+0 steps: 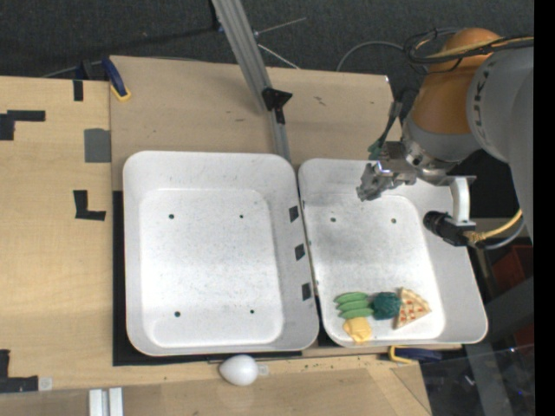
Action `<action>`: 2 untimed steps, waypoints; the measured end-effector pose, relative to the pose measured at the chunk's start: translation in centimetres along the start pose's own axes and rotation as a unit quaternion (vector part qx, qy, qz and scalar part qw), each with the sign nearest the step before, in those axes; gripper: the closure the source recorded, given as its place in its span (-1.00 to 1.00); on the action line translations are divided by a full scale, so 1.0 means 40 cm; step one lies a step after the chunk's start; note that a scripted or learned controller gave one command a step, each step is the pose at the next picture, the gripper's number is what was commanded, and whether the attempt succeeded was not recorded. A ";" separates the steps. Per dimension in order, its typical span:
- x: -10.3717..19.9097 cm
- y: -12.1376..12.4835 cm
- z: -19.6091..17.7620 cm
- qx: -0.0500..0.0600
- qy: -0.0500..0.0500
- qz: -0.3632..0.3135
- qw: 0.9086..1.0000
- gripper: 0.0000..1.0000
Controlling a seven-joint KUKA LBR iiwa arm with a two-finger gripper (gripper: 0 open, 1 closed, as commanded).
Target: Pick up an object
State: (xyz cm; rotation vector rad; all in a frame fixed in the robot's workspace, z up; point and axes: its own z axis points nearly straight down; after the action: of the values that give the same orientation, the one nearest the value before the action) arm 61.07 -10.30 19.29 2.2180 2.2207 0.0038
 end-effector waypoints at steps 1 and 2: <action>-0.021 0.006 -0.147 -0.001 0.000 0.000 1.000 1.00; -0.020 0.009 -0.247 0.000 0.000 0.000 1.000 1.00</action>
State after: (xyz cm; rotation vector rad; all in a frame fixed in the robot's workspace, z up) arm 61.38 -11.09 29.16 2.2172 2.2216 0.0042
